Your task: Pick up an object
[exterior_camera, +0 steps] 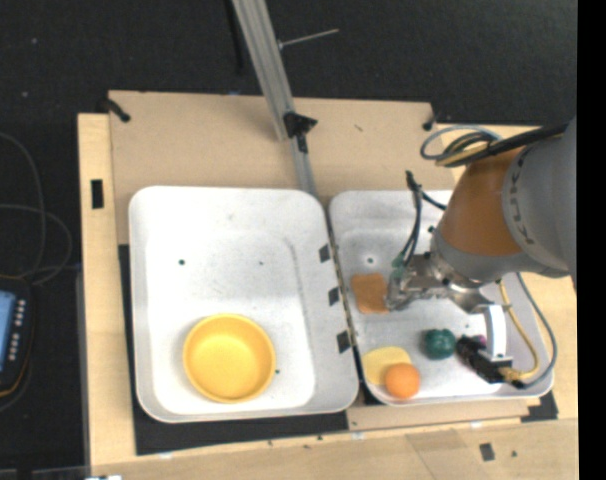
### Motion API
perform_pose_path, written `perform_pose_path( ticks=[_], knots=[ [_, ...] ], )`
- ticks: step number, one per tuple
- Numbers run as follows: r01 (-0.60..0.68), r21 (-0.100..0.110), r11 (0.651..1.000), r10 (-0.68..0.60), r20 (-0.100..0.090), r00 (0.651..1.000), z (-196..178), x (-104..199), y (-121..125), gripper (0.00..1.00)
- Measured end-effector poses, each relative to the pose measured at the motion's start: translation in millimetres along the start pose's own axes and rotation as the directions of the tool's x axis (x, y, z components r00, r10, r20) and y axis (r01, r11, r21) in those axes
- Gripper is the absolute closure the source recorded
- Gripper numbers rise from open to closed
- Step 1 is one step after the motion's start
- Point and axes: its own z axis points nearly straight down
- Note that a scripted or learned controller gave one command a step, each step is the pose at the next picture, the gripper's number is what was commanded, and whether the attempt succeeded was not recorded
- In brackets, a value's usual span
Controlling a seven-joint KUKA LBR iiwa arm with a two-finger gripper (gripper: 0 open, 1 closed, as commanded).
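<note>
In the right bin (368, 218) lie an orange-brown block (368, 293) near the left wall, a pale yellow piece (383, 356), an orange ball (402, 380) at the front, and a dark green object (439, 343). My gripper (401, 290) hangs low over this bin, right beside the orange-brown block on its right side. The wrist hides the fingertips. A yellow bowl (229, 357) sits in the front of the left bin (223, 228).
A slanted metal pole (273, 78) runs from the top down to the gap between the bins. The grey and orange arm (503, 213) covers the right bin's far right part, with cables trailing along its right rim.
</note>
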Motion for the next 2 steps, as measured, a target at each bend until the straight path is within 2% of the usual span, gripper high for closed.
perform_pose_path(
  ticks=[2],
  knots=[
    [0.008,0.001,1.000,-0.008,0.002,1.000,-112,13,10,1.00]
  ],
)
